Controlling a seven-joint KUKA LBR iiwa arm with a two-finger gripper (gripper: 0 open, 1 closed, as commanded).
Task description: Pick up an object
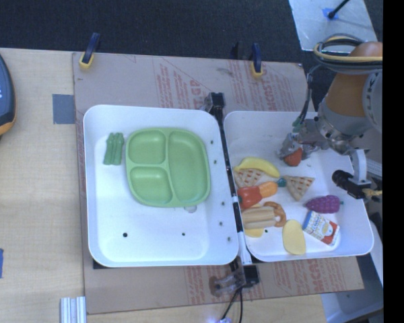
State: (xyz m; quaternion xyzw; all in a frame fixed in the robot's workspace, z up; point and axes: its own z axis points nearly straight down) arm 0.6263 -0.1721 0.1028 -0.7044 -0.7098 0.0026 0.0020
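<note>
The end effector (295, 147) sits low in the upper part of the right bin (363, 244), at the tip of the grey arm (350, 93) with its orange band, which reaches in from the right. A small red object (293, 157) lies directly at its tips, touching or nearly touching them; whether the fingers are closed on it or merely resting over it I cannot tell, since the metal parts blur together there. Just below and to the left of the end effector lies a yellow banana (259, 166), with a waffle-like wedge (248, 177) touching its lower side. Directly below the end effector, a little apart, rests a triangular sandwich piece (299, 186). Farther below come an orange carrot-like piece (258, 194), a hot dog (258, 216) beside a pretzel (279, 210), a purple bunch of grapes (322, 204), a small printed carton (320, 227) and a pale yellow chip (294, 237). Well to the left of the end effector, in the left bin (108, 241), a green divided plate (167, 166) lies flat, with a green bean bundle (113, 148) just beyond its far side. Both bins stand on a cardboard sheet (161, 79) on the worktop (27, 214).
</note>
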